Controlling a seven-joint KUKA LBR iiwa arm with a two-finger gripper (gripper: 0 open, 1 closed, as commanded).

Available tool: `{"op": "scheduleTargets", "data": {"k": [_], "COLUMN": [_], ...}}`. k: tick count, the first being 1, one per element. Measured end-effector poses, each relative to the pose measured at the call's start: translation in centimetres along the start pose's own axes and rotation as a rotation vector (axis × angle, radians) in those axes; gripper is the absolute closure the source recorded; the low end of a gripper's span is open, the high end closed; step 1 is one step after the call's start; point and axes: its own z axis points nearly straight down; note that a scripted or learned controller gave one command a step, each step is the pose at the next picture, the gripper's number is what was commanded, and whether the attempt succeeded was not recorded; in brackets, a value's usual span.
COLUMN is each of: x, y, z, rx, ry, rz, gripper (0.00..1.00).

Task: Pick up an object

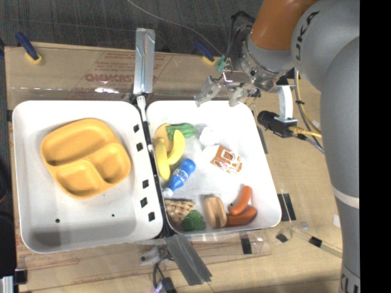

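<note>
Toy food fills the right bin (263,163): two bananas (164,151) beside a green vegetable (182,130), a blue bottle (181,174), an orange-and-white packet (226,160), a hot dog (242,205), a bread roll (214,211), a shell-like piece (177,209) and broccoli (194,221) along the near edge. The grey arm's gripper (221,94) hangs above the bin's far rim with its fingers spread apart and nothing between them. The left bin (24,163) holds a yellow divided tray (85,156). Both bins sit on a brown board (79,66) held by blue clamps (27,46), with dark ribbed matting (73,11) behind the bench.
</note>
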Motion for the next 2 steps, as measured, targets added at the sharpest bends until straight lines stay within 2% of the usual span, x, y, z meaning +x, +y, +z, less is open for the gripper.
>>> {"op": "scheduleTargets", "data": {"k": [1,2], "x": [0.9,1.7], "y": [-3.0,-3.9], "z": [14.1,19.3], "rx": [0.012,0.001], "ry": [0.001,-0.001], "rz": [0.064,0.133], "gripper": [0.0,0.0]}}
